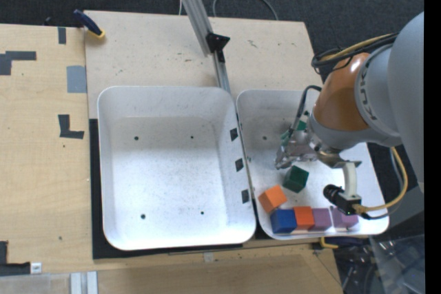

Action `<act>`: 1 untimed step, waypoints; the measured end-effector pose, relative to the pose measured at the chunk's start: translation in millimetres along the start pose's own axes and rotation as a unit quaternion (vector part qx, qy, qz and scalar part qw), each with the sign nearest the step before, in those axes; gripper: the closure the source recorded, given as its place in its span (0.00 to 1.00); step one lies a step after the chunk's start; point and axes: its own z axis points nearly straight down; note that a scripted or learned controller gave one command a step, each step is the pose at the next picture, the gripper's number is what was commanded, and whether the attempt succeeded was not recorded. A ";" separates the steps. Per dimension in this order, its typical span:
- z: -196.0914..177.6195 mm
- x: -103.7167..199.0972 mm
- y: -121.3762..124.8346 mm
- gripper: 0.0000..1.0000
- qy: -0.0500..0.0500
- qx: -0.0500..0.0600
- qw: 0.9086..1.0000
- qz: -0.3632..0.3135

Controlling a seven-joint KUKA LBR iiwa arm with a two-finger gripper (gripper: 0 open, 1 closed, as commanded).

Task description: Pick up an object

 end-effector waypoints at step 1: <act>-21.4 -2.5 15.3 1.00 -0.001 -0.002 1.000 0.000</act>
